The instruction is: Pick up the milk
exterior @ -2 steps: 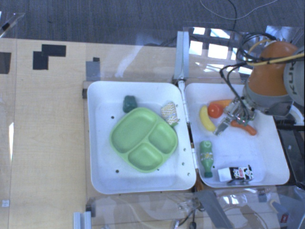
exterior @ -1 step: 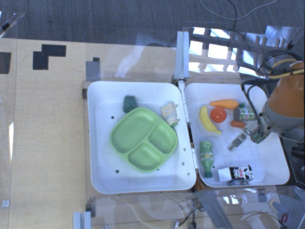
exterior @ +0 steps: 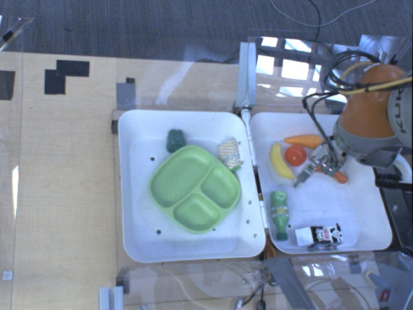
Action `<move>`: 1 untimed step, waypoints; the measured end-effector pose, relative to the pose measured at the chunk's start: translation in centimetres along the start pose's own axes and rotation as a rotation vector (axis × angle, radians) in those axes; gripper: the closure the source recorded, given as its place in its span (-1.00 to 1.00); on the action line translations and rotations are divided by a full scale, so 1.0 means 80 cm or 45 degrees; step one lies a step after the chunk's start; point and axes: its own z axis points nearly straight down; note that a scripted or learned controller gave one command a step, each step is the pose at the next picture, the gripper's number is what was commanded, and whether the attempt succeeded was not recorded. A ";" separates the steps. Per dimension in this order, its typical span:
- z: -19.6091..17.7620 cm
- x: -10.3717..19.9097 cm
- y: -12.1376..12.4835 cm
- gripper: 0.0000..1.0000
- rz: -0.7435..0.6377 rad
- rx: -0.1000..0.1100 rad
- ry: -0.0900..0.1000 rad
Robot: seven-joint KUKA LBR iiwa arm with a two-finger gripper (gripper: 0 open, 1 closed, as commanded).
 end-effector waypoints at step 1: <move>-0.032 0.053 -0.041 -1.00 0.214 0.003 0.002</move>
